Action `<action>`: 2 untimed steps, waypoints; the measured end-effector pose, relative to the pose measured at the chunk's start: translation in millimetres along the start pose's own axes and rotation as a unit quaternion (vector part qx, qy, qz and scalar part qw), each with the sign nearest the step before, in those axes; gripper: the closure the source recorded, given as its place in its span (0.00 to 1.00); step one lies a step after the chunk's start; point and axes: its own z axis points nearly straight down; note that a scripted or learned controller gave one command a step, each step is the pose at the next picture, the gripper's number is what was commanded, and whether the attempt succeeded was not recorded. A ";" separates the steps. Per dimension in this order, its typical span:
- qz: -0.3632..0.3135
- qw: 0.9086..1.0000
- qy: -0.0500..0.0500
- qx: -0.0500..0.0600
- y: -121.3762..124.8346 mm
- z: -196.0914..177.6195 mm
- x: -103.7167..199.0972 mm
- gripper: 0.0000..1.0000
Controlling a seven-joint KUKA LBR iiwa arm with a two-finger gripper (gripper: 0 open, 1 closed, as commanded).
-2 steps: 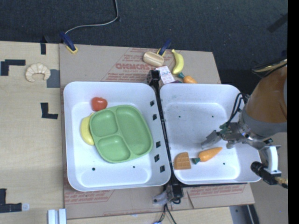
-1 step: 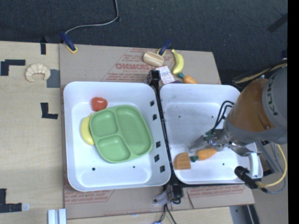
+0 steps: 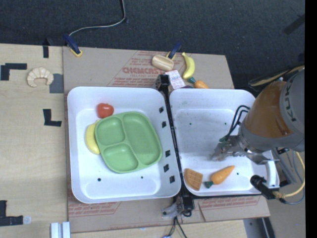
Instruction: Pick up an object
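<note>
The claw [image 3: 221, 151] sits low in the right bin [image 3: 198, 100], apparently clenched on nothing. The carrot [image 3: 221, 175] lies just below it, the cracker [image 3: 193, 178] lower left.

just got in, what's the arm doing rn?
The arm's hand is down in the right bin, over bare floor just above the toy carrot and the cracker. Nothing visible in its grip. The left bin has a green divided plate, a tomato and a banana, untouched.

Robotics lab bench, cardboard sheet [image 3: 143, 73] under two white bins [image 3: 79, 133], toy food, trailing cable [image 3: 106, 26]
</note>
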 end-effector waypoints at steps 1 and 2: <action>-0.001 1.000 0.004 0.007 20.8 -98.9 -34.7 1.00; -0.001 1.000 0.005 0.008 20.5 -98.4 -34.3 0.00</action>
